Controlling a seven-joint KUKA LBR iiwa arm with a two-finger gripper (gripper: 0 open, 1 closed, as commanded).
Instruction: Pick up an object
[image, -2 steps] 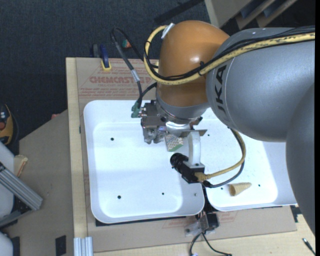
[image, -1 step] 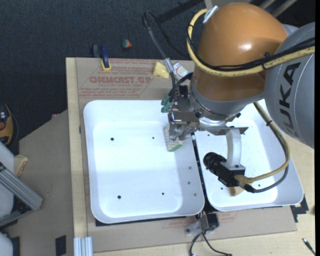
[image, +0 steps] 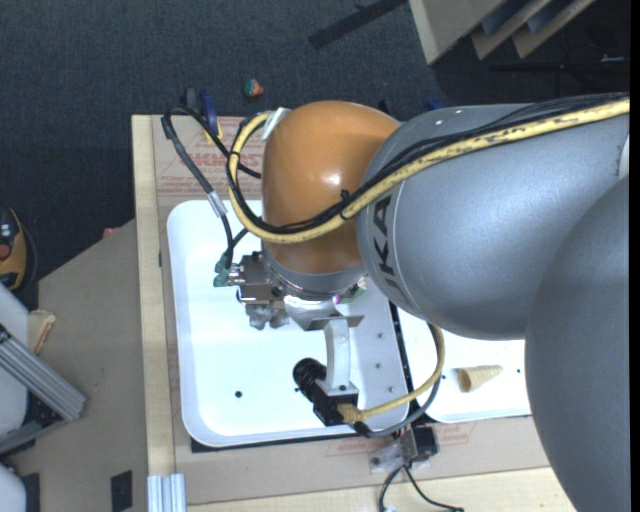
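My gripper (image: 262, 312) hangs over the middle of the left white bin (image: 205, 340), under the orange wrist band, and the arm's bulk hides most of it. A small tan cone-shaped object (image: 478, 378) lies in the right white bin (image: 500, 405), well to the right of the gripper. On the left bin's floor, near its front, a tiny dark speck (image: 238, 393) sits below and left of the gripper. The arm covers most of the right bin and the back of the left bin.
The bins rest on a pale wooden bench (image: 150, 300) whose edge runs down the left. Black cables (image: 190, 150) loop over the bench's back left corner. An aluminium rail (image: 40, 385) stands off the bench to the left.
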